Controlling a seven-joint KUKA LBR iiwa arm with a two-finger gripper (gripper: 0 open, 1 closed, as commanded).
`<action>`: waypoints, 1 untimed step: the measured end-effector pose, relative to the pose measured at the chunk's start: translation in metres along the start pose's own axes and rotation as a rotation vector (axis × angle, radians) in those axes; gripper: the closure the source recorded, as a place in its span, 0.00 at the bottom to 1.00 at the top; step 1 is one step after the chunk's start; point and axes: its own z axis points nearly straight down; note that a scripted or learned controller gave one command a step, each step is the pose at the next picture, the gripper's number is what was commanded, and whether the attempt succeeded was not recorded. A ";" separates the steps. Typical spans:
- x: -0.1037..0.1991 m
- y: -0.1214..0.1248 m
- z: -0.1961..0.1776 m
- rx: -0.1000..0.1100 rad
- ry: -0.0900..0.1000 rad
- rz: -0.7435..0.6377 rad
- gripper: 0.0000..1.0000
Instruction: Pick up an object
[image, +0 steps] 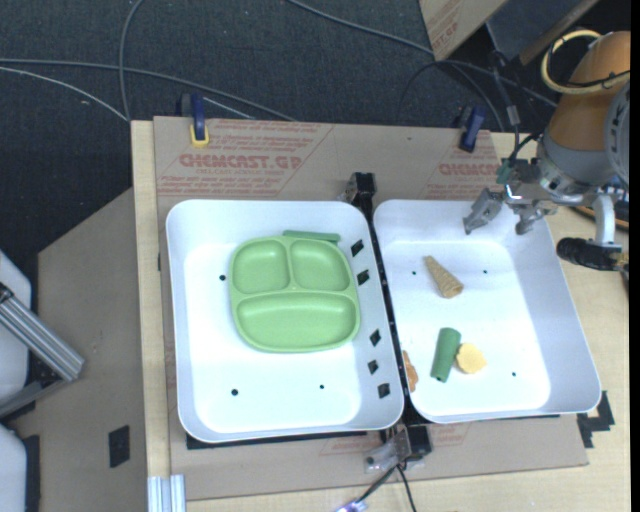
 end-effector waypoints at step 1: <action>0.003 -0.001 0.042 -0.003 -0.001 0.000 0.00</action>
